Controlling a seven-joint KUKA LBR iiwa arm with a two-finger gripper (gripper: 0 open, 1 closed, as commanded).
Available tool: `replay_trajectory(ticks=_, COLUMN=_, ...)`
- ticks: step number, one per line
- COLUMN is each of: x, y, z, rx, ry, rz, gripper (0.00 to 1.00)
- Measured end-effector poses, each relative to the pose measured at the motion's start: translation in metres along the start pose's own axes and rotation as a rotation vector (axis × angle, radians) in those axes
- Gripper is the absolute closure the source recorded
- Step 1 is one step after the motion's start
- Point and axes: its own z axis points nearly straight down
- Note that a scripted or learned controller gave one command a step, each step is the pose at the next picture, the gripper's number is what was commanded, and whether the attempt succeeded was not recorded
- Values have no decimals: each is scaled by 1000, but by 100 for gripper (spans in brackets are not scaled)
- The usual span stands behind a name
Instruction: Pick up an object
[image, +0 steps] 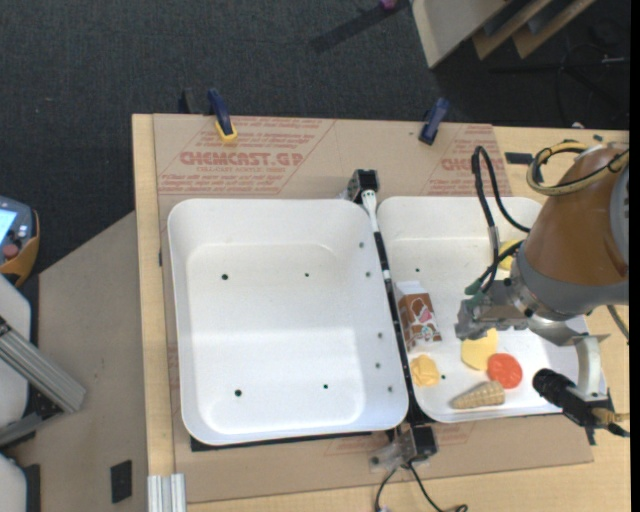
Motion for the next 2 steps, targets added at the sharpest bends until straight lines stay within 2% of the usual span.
replay_trajectory(ticks=1, x=23, y=2, z=-111, rx=-17, ry=-2, rz=-6, gripper=100)
replay_trajectory(ticks=2, x=59, y=2, z=-315, rx=-27, ry=-1, rz=-7, gripper=100)
